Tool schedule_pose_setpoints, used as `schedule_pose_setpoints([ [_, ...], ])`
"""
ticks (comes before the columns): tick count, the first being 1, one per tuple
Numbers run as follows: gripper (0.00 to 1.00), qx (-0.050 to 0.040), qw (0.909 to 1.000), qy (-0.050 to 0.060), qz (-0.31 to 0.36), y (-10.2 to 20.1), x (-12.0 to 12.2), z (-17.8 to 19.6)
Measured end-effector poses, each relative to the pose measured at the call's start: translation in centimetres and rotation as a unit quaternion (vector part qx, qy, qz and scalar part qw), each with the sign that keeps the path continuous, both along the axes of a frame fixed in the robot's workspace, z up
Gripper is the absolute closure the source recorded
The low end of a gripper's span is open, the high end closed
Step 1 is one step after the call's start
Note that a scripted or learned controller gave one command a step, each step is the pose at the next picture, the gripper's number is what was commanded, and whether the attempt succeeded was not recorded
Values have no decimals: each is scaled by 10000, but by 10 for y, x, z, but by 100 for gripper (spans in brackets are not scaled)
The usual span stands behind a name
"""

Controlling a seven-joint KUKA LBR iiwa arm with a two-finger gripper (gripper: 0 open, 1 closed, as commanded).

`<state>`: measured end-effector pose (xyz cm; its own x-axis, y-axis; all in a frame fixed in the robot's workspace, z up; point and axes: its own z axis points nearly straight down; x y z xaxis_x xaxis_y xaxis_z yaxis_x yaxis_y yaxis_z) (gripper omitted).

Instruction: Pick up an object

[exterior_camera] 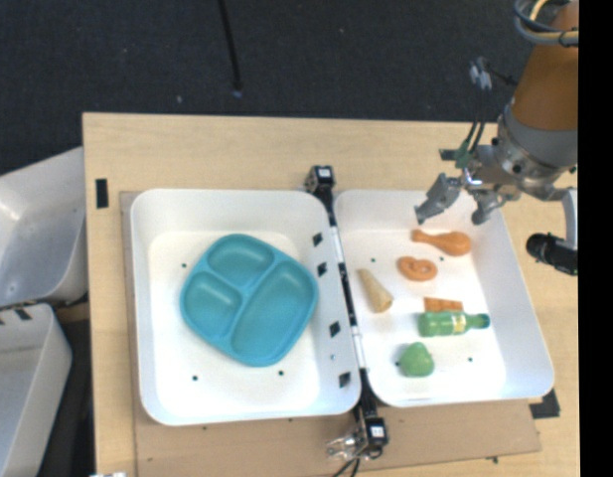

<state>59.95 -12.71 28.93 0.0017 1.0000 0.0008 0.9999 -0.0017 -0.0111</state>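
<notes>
Gripper [457, 203] open above right bin [515, 296], near orange drumstick [443, 240]; blue divided plate [248, 298] in left bin [157, 266].

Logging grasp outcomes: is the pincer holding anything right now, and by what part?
Nothing held. The pincer hangs open above the right bin's far end, nothing between its fingers; the orange drumstick toy lies in the bin just below it.

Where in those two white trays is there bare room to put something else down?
The right bin is crowded down its middle: drumstick, orange curl, cone, green bottle, green lump. Bare floor lies along its right wall. In the left bin, the blue plate fills the centre, leaving free corners and edges.
</notes>
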Motion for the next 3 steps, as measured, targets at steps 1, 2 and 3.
schedule_pose_setpoints([
  [1,0,-4,10000,-64,11,0,2,7],
  [2,0,-16,10000,-43,1,-8,0,-38],
  [3,0,-17,10000,-44,-6,-12,8,-85],
])
